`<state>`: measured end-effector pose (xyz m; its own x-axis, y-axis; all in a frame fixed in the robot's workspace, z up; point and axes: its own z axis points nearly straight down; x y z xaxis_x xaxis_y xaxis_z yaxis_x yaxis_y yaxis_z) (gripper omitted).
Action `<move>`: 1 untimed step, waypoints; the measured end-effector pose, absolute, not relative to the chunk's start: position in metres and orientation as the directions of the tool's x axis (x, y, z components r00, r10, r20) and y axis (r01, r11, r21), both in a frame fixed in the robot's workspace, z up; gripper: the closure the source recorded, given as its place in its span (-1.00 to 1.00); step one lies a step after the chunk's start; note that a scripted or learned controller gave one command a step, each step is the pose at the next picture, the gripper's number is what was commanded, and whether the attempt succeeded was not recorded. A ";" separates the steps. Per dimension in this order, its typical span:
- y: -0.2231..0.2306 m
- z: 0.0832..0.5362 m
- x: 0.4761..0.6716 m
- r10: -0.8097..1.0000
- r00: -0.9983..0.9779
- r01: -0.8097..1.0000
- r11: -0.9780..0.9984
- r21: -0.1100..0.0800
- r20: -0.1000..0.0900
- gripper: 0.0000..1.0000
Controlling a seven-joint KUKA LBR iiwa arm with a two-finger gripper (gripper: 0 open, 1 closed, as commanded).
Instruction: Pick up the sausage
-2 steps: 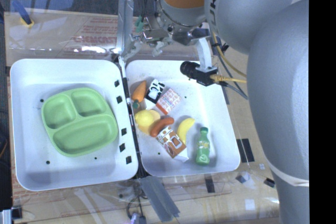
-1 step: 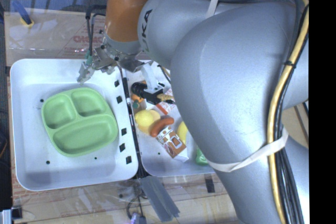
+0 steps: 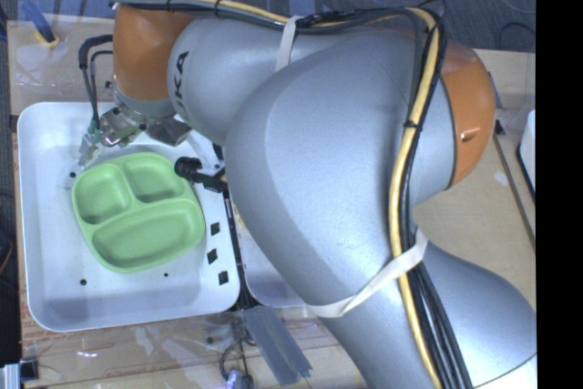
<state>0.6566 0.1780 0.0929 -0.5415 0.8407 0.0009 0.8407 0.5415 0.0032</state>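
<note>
My gripper [image 3: 98, 139] hangs low over the back of the left white bin [image 3: 46, 287], just past the far left rim of a green divided plate [image 3: 137, 214]. The plate lies in the middle of that bin, and its three compartments look bare. The grey arm [image 3: 346, 159] with its orange wrist band [image 3: 141, 50] covers most of the scene and hides what lies under it.
A strip of the right bin [image 3: 273, 291] shows beneath the arm. Black cables [image 3: 91, 77] run down beside the wrist. Wooden bench top [image 3: 455, 223] shows to the right, and taped bench edges lie behind and in front of the left bin.
</note>
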 end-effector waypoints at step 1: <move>0.173 0.101 0.654 0.791 -0.612 0.791 0.612 0.007 0.003 -1.00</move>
<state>0.6543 0.1734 0.1012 -0.6118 0.7910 0.0027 0.7910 0.6118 0.0072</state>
